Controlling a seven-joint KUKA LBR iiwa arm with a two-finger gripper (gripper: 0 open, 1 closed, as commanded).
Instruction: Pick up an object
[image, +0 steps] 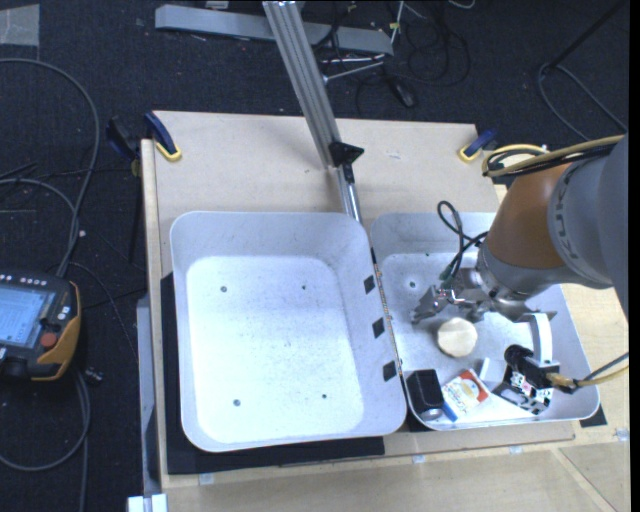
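Note:
The arm reaches in from the right over the right bin (410, 232). Its gripper (448, 303) hangs low in that bin, just above and to the left of a round cream-coloured object (458, 338). That object lies on the bin floor, touching or nearly touching the gripper's metal parts. Near the bin's front edge lie a black block (425, 390), a red and white packet (464, 389) and a black and white item (527, 383). Nothing shows between the fingers.
The left bin (200, 235) is large and white, and a row of black clips (379, 325) runs along the wall between the bins. A slanted metal pole (312, 90) rises behind them. Yellow clamps (168, 150) hold the bench's back corners.

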